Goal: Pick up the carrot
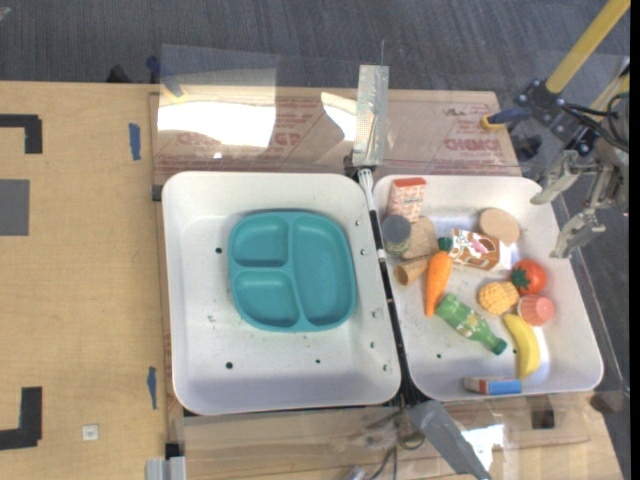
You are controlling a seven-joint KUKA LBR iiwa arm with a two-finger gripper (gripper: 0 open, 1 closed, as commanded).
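The orange carrot (pixel 437 279) lies in the right bin (pixel 575 353), left of its middle, with its tip pointing toward the front. It touches a green bottle (pixel 468 325) at its lower end and a tan cone (pixel 411 269) at its left. My gripper (pixel 550 224) hangs over the bin's right rear edge, well to the right of the carrot and apart from it. Its two metal fingers (pixel 574 236) are spread open with nothing between them.
Around the carrot lie a milk carton (pixel 407 198), a grey can (pixel 397 231), a snack box (pixel 473 249), a bun (pixel 498 225), a tomato (pixel 530 276), a banana (pixel 523 344) and a small box (pixel 492 385). The left bin (pixel 195 358) holds a teal divided plate (pixel 293 270).
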